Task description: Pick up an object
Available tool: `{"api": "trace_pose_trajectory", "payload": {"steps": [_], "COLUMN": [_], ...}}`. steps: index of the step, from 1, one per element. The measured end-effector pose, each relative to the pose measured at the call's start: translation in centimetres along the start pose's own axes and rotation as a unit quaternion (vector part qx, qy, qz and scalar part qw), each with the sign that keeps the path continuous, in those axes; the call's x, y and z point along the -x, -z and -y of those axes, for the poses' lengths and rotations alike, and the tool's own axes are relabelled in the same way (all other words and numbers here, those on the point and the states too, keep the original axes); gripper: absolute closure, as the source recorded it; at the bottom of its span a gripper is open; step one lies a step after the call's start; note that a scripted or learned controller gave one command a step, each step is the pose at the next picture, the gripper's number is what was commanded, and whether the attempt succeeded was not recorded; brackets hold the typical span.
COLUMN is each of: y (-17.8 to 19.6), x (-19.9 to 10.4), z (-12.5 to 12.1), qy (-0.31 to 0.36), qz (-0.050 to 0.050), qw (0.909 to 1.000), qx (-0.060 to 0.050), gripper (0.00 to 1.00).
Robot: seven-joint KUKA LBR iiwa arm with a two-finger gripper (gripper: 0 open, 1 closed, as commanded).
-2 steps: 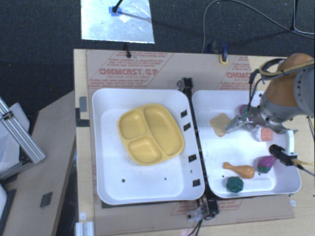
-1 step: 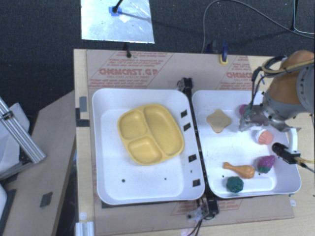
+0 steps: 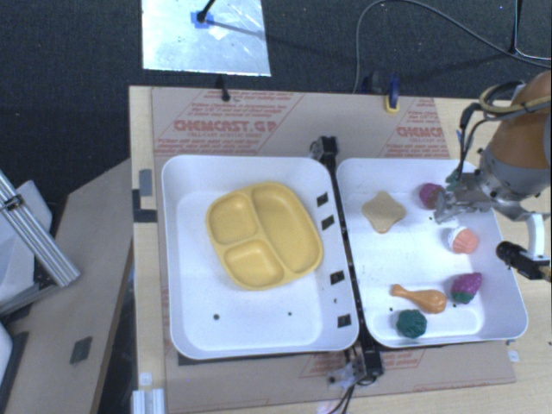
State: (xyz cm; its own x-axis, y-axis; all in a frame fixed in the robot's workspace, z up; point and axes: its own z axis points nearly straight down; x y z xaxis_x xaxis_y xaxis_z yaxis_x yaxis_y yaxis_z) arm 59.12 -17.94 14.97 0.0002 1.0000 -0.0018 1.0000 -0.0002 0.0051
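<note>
Gripper (image 3: 448,203) beside purple object (image 3: 429,196) in right bin (image 3: 517,317); grip state indiscernible

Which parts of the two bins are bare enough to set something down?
Left bin: bare floor along the front, below the yellow tray. Right bin: open middle between the tan piece and drumstick. Crowded on the right by the hand.
</note>
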Motion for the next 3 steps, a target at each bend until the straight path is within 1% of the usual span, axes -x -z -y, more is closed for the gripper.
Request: {"api": "trace_pose_trajectory", "payload": {"steps": [1,2,3], "y": [5.2,8.9,9.5], "x": [0.6,0.6,-5.2], "z": [-1.1,-1.2,-2.7], "qy": [0.002,0.003,0.005], "qz": [0.0,0.0,-0.001], "qw": [1.0,1.0,1.0], "qx": [0.001,0.0,-0.001], "gripper": [1.0,1.0,1.0]}}
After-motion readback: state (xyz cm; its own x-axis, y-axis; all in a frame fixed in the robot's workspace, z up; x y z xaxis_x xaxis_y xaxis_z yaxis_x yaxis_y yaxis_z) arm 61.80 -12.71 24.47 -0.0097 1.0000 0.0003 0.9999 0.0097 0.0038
